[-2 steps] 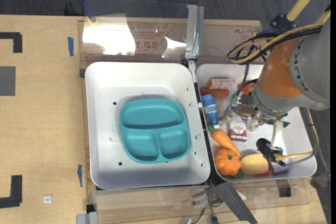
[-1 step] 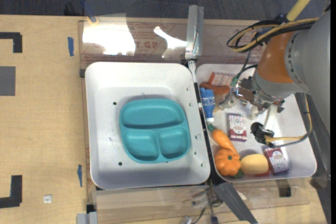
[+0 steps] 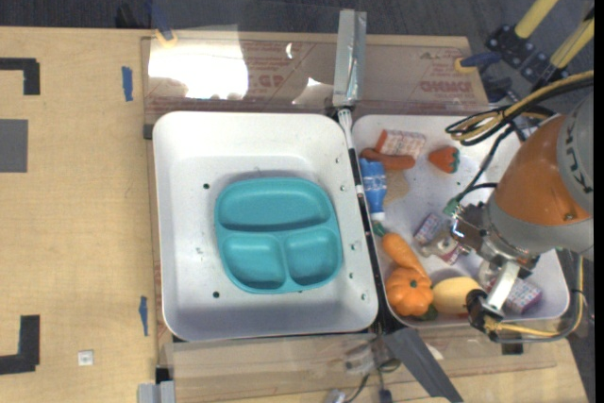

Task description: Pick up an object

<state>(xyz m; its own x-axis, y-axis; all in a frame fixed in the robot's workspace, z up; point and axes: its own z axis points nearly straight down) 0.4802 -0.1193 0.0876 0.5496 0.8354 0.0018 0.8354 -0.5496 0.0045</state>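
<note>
Grey and steel, the gripper [image 3: 469, 245] hung low in the right-hand bin [image 3: 420, 193], up and to the right of the orange toy pumpkin [image 3: 409, 292]. From where I stood I couldn't tell whether it was spread or pressed together, nor whether it had anything in it. Just beside it, above and slightly right of the pumpkin, lay a small purple-and-white packet [image 3: 432, 231], which looked to me the likeliest thing to go for. I'd guess it was light and crinkly, a soft wrapper that would buckle or slide out if nipped at a corner, so better taken across its short width near the middle. A yellow lemon-like toy [image 3: 455, 293] touched the pumpkin's right flank, a carrot [image 3: 399, 251] lay just above the pumpkin, and a second purple packet [image 3: 522, 298] sat further right, past the lemon. Well left of the pumpkin, the other bin [image 3: 179, 203] held a teal divided tray [image 3: 276, 233].
</note>
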